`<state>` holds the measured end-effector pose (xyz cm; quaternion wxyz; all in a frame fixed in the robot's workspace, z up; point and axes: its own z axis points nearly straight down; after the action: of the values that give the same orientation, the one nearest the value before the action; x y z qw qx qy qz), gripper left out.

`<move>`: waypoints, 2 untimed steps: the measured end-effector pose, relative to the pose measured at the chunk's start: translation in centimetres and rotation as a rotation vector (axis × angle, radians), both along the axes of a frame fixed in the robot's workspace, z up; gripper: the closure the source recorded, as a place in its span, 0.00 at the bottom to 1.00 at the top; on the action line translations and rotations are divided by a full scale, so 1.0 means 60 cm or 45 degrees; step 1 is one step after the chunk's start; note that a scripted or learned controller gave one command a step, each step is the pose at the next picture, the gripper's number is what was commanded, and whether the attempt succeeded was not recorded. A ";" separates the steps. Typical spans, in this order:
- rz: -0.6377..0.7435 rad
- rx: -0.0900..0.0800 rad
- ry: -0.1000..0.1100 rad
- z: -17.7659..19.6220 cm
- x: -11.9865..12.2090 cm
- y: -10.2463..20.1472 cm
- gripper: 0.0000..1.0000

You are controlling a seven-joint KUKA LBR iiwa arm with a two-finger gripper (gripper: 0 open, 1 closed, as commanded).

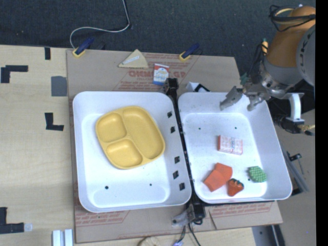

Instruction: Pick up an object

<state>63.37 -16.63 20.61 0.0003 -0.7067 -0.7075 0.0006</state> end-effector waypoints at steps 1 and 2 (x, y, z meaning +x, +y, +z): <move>0.000 0.000 -0.005 -0.200 -0.073 0.049 0.00; -0.001 -0.002 -0.007 -0.199 -0.164 0.056 0.00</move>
<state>53.52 -13.26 8.64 -0.0023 -0.7069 -0.7073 -0.0009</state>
